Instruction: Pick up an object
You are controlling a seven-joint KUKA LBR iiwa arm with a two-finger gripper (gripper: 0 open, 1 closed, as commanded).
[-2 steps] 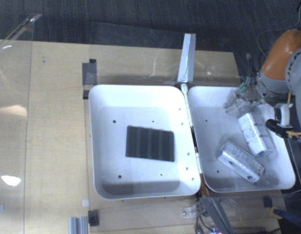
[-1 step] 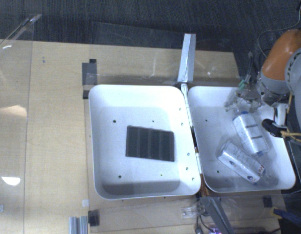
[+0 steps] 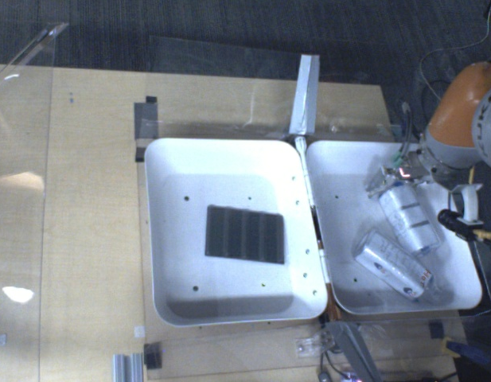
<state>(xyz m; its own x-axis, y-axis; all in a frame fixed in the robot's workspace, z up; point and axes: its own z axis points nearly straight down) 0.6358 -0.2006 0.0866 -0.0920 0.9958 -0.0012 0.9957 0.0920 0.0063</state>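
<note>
Two clear plastic bottles lie in the right bin (image 3: 340,213). One bottle (image 3: 409,216) points toward the bin's back, and the other (image 3: 392,263) lies slantwise near the front right corner. A dark ribbed rectangular pad (image 3: 245,234) lies flat in the middle of the left bin (image 3: 173,181). The arm's orange band (image 3: 460,106) is at the right edge of the view. My gripper (image 3: 398,173) reaches down to the back right part of the right bin, just at the upper end of the first bottle. Whether it touches the bottle is unclear.
A grey metal bar (image 3: 305,94) stands behind the gap between the bins. A black and white fitting (image 3: 465,207) sits by the right bin's right rim. Cables run along the far right. The wooden bench (image 3: 70,213) extends to the left.
</note>
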